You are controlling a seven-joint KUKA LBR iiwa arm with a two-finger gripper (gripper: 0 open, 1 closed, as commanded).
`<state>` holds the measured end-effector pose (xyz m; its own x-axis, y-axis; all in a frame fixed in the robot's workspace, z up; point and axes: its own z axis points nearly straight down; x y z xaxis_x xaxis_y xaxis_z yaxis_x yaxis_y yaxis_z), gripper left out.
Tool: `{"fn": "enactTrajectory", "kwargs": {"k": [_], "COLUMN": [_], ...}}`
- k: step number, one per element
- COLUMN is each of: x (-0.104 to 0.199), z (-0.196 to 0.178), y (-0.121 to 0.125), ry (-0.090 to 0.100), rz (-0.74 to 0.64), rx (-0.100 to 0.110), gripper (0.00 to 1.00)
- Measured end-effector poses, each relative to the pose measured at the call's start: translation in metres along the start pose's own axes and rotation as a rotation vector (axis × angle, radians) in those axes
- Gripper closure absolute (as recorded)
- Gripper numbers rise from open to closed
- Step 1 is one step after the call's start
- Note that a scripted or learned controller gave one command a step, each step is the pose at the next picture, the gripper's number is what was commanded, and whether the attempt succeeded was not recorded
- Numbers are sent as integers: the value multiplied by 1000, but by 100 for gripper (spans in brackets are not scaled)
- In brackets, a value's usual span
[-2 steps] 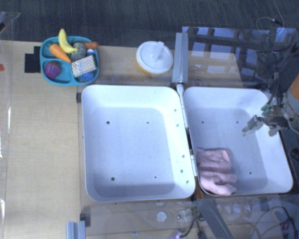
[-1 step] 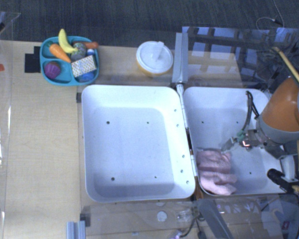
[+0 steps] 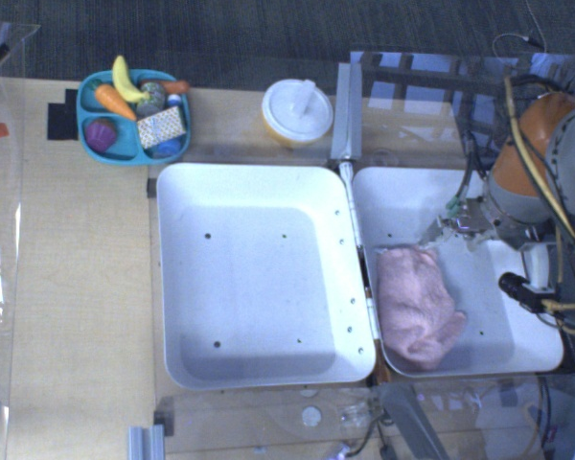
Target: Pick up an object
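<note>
While poised above right bin (image 3: 517, 348), gripper (image 3: 457, 224), jaw state impossible to tell: best lowered squarely onto pink cloth (image 3: 417, 305), closing on its bulk.

Robotics lab: wooden bench (image 3: 67, 286) bearing two white bins (image 3: 259, 276) side by side, cabled grey-orange arm (image 3: 537, 161) reaching in, blue tray of toy food (image 3: 134, 113) sitting nearby, dark carpet (image 3: 220, 12) showing behind.
</note>
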<state>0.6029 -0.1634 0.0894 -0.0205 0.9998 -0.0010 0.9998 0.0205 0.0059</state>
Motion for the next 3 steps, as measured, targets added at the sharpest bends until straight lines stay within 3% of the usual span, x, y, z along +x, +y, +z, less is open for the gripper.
{"fn": "enactTrajectory", "kwargs": {"k": [1,2,3], "x": [80,42,50], "z": [-1,-2,-2], "y": [-10,-63,-109], "ry": [0,-1,-5], "rz": [-118,-282,-401], "rx": [-8,-3,-14], "gripper": [0,0,0]}}
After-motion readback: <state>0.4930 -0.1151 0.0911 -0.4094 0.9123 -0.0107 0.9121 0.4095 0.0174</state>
